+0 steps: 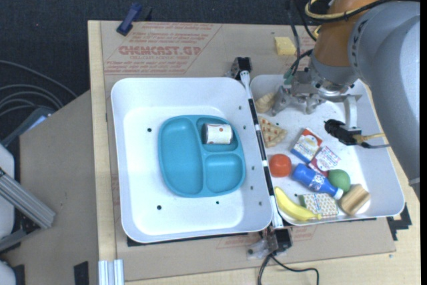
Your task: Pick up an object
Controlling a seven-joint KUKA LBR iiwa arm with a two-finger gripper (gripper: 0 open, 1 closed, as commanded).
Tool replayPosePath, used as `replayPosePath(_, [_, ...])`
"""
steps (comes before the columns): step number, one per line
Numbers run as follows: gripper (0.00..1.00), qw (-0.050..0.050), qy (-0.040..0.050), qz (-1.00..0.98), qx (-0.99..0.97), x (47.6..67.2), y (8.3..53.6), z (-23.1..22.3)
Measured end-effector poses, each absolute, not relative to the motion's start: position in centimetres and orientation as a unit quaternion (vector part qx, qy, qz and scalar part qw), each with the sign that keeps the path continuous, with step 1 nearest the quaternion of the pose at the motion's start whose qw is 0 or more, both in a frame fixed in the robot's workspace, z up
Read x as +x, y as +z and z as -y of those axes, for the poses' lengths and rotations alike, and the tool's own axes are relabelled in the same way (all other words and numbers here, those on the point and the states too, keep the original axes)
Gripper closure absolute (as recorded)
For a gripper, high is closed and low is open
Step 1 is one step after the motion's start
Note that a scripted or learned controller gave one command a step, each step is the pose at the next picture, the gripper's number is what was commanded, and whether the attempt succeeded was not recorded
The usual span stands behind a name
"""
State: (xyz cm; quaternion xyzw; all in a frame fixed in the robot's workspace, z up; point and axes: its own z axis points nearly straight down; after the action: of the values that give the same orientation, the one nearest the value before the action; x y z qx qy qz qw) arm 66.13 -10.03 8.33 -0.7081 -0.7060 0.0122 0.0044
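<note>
The end effector [298, 98] hovers low beside a pale item [265, 102], apparently unclamped; its grip state I cannot tell; pickup remains.

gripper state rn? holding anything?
Gripper: cannot be told. It sits low at the back of the right bin, beside a tan food piece; nothing seen held.

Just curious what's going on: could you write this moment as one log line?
tool: low in right bin's far corner | nearest: beige piece | left bin: blue tray with can
</note>
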Motion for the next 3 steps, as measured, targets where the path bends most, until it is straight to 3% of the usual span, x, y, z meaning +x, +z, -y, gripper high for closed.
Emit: replayPosePath(3, [0.0,0.004,0.0117,0.706,-0.708,66.11,8.33,10.02])
